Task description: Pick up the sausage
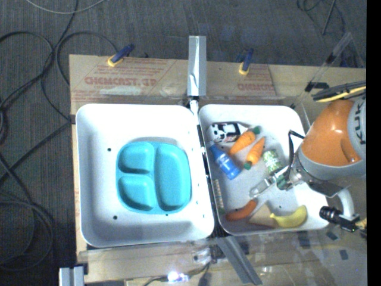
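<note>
Hugging rt bin's point(286, 115) front wall, sausage point(243, 211), hand point(266, 186) just above

tabletop point(149, 79): brown board, red lettering | left white bin point(95, 124) and right white bin point(286, 113) resting on it, touching | metal post point(196, 64) just behind their seam

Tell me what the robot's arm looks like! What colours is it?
The arm is big and rounded, with a bright orange band above a grey wrist. Black letters show on a white part at its edge. A thin black cable loops beside it, and the gripper at its end is slim, shiny metal.
</note>
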You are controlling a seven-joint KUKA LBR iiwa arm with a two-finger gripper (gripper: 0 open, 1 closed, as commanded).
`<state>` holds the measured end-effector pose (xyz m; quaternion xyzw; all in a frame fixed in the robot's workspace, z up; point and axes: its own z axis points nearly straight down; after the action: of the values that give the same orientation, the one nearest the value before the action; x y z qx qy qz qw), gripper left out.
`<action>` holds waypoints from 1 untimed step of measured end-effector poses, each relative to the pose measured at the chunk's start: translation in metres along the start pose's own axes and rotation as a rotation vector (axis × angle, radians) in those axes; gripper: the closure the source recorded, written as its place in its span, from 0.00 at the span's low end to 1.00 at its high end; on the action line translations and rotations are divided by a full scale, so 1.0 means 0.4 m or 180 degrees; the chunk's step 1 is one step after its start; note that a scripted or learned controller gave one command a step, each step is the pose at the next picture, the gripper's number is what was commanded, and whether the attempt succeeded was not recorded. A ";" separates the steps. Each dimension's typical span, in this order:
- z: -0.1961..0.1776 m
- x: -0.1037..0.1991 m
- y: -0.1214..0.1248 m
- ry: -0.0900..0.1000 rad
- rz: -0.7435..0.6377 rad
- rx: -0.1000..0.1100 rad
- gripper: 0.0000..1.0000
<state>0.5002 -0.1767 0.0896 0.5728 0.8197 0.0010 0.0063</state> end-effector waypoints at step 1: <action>-0.002 0.121 0.012 -0.0002 -0.0109 -0.0008 0.00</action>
<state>0.4881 -0.1295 0.0898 0.5586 0.8294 0.0017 0.0073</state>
